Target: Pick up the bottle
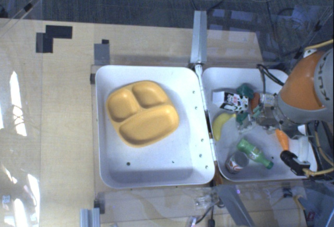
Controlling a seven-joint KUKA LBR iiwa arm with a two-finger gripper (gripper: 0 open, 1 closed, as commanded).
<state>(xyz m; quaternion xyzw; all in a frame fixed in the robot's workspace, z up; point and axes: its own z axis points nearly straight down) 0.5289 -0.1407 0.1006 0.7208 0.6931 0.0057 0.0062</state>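
Inside rt bin [209, 132], green bottle [254, 152] lies flat, cap toward lower-rt.

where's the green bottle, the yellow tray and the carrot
green bottle [253, 152], camera view, on its body
yellow tray [142, 112], camera view, on its middle
carrot [282, 140], camera view, on its orange length

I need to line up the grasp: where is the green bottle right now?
The small green plastic bottle lies on its side low in the right white bin, beside a round metal can and left of an orange carrot-like piece.
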